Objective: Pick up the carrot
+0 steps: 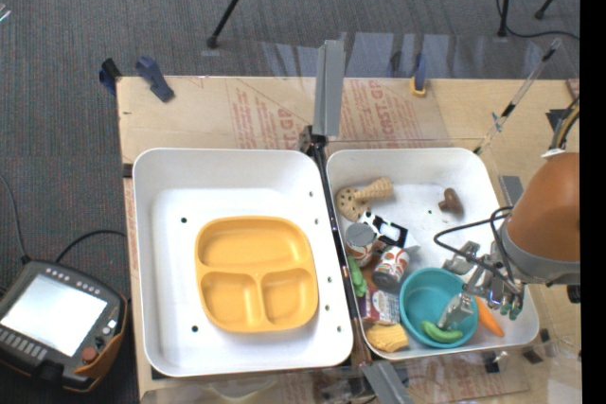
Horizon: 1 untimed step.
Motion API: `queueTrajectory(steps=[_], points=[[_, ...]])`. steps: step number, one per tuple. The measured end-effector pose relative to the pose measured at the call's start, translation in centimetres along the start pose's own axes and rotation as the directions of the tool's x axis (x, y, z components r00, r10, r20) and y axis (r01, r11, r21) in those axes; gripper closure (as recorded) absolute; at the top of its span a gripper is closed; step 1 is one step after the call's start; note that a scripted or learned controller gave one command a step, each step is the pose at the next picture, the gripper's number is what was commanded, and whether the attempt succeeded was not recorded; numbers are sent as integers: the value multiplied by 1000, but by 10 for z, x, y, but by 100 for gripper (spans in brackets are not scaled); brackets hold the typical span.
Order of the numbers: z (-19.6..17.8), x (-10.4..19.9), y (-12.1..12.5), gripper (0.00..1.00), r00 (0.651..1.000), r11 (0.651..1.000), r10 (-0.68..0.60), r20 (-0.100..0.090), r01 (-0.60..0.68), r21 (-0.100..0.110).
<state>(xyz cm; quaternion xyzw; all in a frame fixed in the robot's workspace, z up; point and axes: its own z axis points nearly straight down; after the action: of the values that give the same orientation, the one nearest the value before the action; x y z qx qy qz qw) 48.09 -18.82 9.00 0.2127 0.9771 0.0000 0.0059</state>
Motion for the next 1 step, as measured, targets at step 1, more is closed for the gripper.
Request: queueTrajectory(steps=[1], points=[[-5, 15, 48, 0, 912, 912, -410, 26, 410, 2]])
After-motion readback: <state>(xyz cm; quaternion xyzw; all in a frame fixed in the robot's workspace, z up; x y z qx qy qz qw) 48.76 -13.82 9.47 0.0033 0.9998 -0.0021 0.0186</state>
